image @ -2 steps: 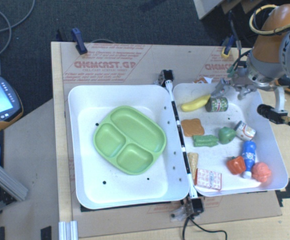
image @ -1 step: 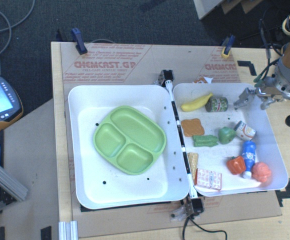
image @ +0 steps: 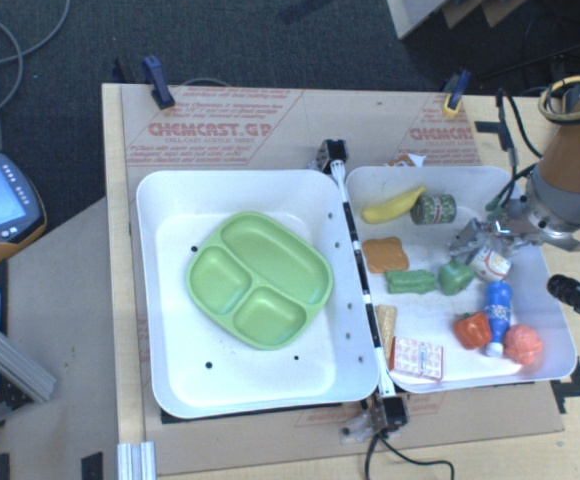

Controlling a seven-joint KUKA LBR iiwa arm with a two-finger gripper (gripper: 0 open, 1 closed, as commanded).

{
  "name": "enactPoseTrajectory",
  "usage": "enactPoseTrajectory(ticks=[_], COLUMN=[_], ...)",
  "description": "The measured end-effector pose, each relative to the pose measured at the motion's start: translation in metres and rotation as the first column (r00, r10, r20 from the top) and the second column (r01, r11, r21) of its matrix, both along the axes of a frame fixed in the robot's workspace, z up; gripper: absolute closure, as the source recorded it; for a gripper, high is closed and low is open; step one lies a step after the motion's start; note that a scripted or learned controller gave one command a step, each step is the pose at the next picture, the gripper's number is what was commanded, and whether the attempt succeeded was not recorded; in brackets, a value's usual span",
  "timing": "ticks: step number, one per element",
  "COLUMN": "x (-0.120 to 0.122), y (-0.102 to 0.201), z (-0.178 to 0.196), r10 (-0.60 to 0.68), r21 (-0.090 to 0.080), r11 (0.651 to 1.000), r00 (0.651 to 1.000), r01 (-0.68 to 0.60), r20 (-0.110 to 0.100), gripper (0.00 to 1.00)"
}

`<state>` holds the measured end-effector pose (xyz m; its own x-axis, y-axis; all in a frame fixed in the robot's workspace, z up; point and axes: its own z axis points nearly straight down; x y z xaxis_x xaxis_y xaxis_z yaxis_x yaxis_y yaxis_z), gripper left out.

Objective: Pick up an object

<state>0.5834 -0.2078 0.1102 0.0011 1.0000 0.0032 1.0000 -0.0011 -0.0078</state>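
1. Carton (image: 417,358), small, red-and-white print, lies nearest the camera in the right bin (image: 562,366), at that bin's front edge. A tan wafer-like piece (image: 385,320) sits just behind it, against the divider.
2. Front right part of the right bin: orange-red toy (image: 472,330), pinkish ball (image: 523,345), and a blue-and-white bottle (image: 497,313) between them, touching both. The bottle's long axis runs front to back.
3. Middle of the right bin: green block (image: 411,282) and a darker green rounded piece (image: 455,277) side by side; orange slab (image: 385,255) just behind the block.
4. Gripper (image: 482,240) hangs low over the mid-right of the right bin, arm reaching in from the right. Fingers are lost in the clutter; can't tell whether they are spread or closed, and nothing is clearly between them.
5. Key relation: a small white-and-orange object (image: 491,264) lies just in front of the gripper, close beside the dark green piece. Judged the likeliest target; the approach is short and downward.
6. Obstruction risk: the green piece and the bottle's top crowd that object closely and could be nudged.
7. Back of the right bin: yellow banana (image: 392,205), long axis slanting, and a green can (image: 433,209) on its side just beside it.
8. Left of the right bin, in the left bin (image: 160,268): a green divided plate (image: 260,279), well apart from the arm.
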Motion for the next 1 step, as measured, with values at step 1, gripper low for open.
enactPoseTrajectory(ticks=[1], x=[-0.0174], y=[-0.0116], z=[-0.0256], r10=[0.004], r21=[0.007], r11=[1.0], r00=[1.0], r01=[-0.004], r20=[0.007], gripper=[0.0])
